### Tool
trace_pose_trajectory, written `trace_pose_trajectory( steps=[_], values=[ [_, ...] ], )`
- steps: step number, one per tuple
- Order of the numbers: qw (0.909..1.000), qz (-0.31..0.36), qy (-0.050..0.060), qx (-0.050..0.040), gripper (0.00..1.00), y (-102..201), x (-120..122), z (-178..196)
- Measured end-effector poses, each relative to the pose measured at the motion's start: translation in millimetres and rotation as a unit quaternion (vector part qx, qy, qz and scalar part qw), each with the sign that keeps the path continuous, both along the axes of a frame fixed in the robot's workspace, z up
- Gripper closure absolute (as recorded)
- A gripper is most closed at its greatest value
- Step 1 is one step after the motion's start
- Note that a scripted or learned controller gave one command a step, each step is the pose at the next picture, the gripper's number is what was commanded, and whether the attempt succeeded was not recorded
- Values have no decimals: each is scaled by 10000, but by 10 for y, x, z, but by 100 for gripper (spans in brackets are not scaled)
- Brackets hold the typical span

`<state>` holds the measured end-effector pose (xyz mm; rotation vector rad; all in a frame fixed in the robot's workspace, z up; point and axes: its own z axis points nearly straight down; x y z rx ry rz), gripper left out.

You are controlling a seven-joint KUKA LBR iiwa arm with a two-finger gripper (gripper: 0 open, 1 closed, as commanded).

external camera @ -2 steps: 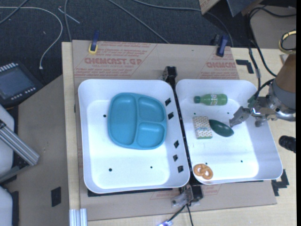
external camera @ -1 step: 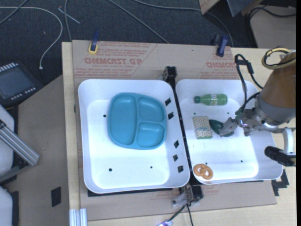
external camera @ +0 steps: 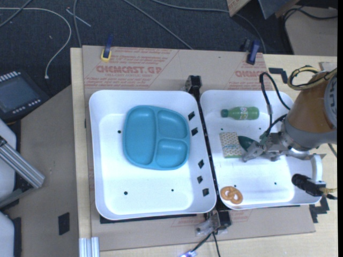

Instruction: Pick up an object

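**Arm down in the right bin, next to the sponge**

Using the right bin (external camera: 268,189) as the landmark: the gripper (external camera: 251,153) sits low near its middle; fingers too blurry, can't tell how open it is or whether it's got anything; a patterned sponge (external camera: 230,144) lies just left of it with a dark green thing (external camera: 247,141) between; a green bottle (external camera: 240,113) rests toward the far wall; a pretzel (external camera: 232,195) at the near left corner; the left bin (external camera: 107,186) beside it holds a blue divided plate (external camera: 156,137).

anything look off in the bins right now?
Mostly tidy. One oddity: the pretzel sits at the right bin's near-left corner, riding up on the rim rather than lying flat on the floor. The green bottle lies on its side. The blue plate sits flat.
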<state>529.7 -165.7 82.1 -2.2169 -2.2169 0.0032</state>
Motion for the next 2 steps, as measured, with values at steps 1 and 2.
trace_pose_trajectory(
  steps=[1,2],
  values=[
    [10000,-1,-33,-9,100,-6,18,140],
    [10000,6,-47,-19,100,67,5,600]
  ],
)
